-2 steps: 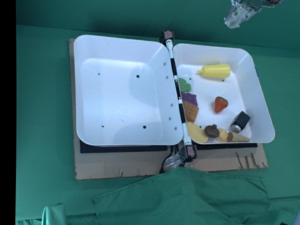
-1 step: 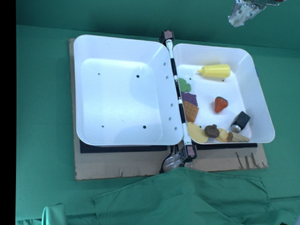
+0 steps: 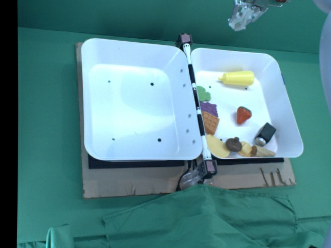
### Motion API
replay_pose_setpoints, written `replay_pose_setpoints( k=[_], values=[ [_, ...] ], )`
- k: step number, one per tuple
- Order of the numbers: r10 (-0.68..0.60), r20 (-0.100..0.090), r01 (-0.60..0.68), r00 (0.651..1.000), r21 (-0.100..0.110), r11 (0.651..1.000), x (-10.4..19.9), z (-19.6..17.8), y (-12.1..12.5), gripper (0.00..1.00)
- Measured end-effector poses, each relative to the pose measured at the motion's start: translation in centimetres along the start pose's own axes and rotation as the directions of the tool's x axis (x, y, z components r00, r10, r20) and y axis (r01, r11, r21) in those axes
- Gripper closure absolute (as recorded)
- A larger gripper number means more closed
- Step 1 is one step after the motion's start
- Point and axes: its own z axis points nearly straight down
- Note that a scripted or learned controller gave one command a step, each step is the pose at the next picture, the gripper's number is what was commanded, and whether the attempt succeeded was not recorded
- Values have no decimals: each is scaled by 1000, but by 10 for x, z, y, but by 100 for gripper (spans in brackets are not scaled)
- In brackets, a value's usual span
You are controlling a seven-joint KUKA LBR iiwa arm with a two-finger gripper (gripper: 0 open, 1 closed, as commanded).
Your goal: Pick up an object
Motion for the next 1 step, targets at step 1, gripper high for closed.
replay_pose_setpoints(
  k=[1],
  values=[
    [5,3,-5,1000,-1,1000,-4,-1,0,0]
  ],
)
